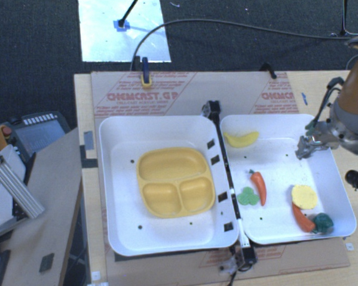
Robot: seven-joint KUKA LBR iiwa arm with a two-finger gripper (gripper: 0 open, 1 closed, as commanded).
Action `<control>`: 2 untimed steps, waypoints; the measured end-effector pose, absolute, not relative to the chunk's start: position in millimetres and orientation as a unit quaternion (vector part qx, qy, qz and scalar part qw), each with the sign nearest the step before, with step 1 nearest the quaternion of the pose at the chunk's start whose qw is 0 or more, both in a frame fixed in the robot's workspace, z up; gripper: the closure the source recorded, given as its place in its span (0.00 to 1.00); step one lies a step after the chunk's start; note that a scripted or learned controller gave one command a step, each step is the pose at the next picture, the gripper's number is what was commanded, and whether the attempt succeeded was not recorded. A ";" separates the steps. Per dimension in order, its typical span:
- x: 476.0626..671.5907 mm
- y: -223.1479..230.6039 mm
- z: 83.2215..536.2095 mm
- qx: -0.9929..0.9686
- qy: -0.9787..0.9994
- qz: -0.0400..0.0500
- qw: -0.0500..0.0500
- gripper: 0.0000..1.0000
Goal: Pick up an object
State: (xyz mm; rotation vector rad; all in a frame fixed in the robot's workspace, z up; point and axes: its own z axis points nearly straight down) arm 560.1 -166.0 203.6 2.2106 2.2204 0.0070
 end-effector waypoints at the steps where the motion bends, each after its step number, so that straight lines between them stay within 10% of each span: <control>1: 561.9 -166.3 256.6 0.705 0.709 0.002 0.003 1.00; 2: 585.5 -113.0 258.5 0.704 0.711 0.002 0.002 1.00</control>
